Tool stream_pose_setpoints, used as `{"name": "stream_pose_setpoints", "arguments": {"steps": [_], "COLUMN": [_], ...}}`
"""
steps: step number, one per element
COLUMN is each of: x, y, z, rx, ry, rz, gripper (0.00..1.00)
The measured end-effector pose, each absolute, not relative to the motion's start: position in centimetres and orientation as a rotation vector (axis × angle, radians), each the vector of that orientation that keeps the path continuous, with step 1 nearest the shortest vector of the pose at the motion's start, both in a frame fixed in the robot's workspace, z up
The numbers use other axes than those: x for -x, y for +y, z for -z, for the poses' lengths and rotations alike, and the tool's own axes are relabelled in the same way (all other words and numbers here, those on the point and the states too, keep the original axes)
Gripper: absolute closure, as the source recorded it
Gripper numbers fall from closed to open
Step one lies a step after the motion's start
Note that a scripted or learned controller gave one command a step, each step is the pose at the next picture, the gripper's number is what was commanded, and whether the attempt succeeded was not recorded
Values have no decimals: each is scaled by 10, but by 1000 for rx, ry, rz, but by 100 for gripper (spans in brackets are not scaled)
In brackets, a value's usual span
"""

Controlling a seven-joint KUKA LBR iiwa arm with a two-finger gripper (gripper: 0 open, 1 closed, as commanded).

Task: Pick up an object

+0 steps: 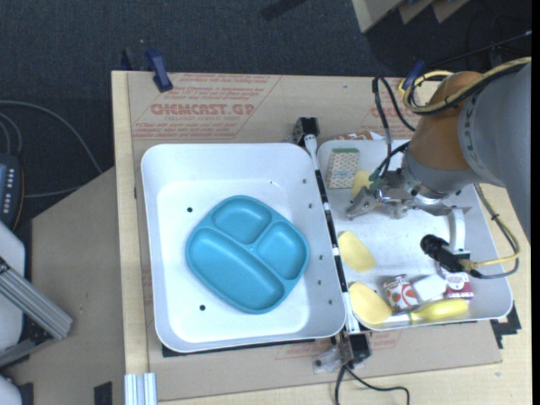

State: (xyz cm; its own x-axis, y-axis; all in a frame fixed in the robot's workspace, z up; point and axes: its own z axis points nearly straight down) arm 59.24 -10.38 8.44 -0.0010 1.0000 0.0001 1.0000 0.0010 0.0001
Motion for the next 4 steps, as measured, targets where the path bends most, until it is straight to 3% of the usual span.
{"name": "stream_pose_setpoints", "arguments": {"steps": [1, 2, 4], "x": [-654, -664, -664], "y": [-116, -112, -109], "z": [-85, -85, -85], "rx": [2221, 2216, 2218], "ry": [-2225, -2218, -2218], "rz": [1, -19, -24], "gripper": [0, 0, 0]}}
